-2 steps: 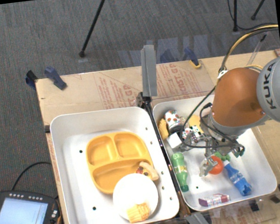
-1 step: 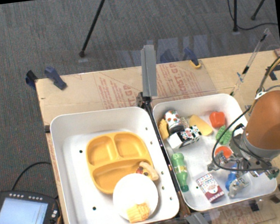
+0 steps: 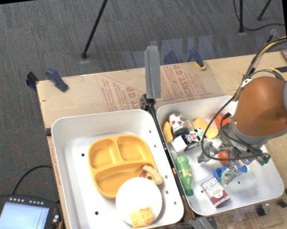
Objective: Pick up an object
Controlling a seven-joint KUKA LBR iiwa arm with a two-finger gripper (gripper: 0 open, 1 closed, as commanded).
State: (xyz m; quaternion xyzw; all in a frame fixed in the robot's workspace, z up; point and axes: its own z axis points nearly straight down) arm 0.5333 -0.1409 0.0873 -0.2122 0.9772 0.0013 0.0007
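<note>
Red print on cardboard sheet (image 3: 130, 89) upside down, illegible.

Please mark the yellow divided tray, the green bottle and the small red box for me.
Yellow plastic divided tray (image 3: 118, 155): camera view, on the ridge between its upper compartments.
Green plastic bottle (image 3: 184, 174): camera view, middle of its body.
Small red cardboard box (image 3: 215, 192): camera view, centre of its top face.

A bench topped with brown printed cardboard (image 3: 124, 90) carries two shallow white plastic bins: the left bin (image 3: 67, 173) and the right bin (image 3: 266, 187) touch along their inner edges, while blue clamps (image 3: 56, 79) grip the cardboard's far edge.
</note>
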